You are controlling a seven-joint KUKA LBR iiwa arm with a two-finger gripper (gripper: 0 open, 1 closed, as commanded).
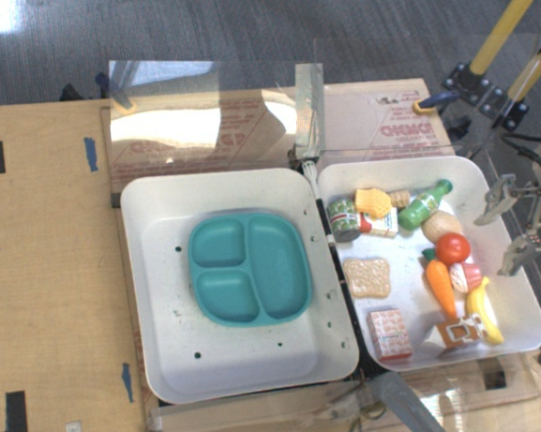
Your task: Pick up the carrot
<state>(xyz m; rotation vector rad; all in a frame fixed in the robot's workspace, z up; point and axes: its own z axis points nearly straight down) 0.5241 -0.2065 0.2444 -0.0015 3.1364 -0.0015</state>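
Note:
The carrot point(441, 288) is orange and lies lengthwise in the right bin point(520, 330), pointing toward the front. A red tomato point(453, 247) touches its top end and a yellow banana point(487, 310) lies to its right. My gripper point(504, 233) hovers over the right rim of that bin, to the right of and slightly behind the carrot. Its two metal fingers point(493, 202) stand apart with nothing between them.
The right bin also holds a green bottle point(424, 206), a yellow wedge point(374, 199), a small can point(343, 220), a cracker point(367, 277) and a pink box point(390, 332). A teal divided plate point(250, 267) sits in the left bin point(155, 296).

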